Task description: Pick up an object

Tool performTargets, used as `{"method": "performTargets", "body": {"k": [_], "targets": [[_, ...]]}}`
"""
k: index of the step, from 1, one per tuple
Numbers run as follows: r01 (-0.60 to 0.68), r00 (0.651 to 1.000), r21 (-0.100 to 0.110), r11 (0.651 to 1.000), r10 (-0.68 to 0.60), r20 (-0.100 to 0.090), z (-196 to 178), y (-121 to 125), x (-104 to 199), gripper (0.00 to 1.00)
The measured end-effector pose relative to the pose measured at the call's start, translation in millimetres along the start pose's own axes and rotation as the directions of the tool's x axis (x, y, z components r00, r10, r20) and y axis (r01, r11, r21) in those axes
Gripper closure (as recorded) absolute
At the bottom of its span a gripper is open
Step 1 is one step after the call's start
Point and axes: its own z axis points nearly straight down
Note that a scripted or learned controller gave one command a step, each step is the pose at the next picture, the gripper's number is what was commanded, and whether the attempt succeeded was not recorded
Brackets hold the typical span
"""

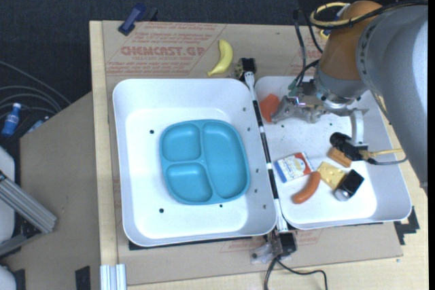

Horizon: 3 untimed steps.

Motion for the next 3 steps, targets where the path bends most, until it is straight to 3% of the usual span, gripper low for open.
{"method": "performTargets", "body": {"k": [1, 2, 3], "targets": [[0.0, 1.0, 0.026, 1.0, 0.0, 0.003, 1.4, 20.8, -2.7, 0.0], [0.0, 1.0, 0.015, 1.0, 0.0, 0.001, -9.1, 23.1, -0.4, 1.0], [0.0, 1.0, 0.016, 1.0, 0.0, 0.002, -8.9, 23.0, -0.4, 0.0]]}}
